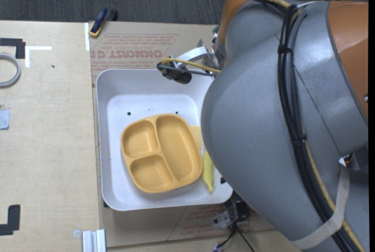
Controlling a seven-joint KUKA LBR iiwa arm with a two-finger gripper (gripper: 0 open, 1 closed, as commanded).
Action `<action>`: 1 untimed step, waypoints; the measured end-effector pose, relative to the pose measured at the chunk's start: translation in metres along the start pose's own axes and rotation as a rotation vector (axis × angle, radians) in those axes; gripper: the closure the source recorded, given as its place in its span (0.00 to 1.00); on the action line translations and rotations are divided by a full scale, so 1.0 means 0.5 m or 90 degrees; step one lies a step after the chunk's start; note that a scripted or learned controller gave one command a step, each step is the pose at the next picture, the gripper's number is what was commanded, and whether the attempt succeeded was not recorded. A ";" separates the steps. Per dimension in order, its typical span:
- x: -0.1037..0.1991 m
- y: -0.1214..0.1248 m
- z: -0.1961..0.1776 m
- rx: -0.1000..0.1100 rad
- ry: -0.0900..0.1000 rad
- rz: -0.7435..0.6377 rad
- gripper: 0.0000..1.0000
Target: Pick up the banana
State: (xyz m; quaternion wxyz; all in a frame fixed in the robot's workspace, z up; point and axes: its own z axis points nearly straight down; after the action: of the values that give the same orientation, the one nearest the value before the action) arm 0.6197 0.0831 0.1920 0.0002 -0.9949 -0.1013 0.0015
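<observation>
Seemingly banana [208, 173] beside divided yellow plate [162, 153] in white bin [111, 128]; jaws' state hidden, untellable.

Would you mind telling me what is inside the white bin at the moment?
The white bin holds a yellow divided plate and, at its right side, a banana. The grey arm covers the bin's right part, so anything there is hidden.

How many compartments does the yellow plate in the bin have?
3. The plate has one at its upper left, one long one on its right and one at the bottom. None looks hidden.
</observation>
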 end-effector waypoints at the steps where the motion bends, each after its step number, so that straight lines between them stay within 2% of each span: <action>1: 0.062 0.009 -0.042 -0.001 0.000 -0.050 1.00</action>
State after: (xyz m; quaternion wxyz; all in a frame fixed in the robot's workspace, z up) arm 0.6510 0.0848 0.2127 -0.0003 -0.9902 -0.1400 0.0012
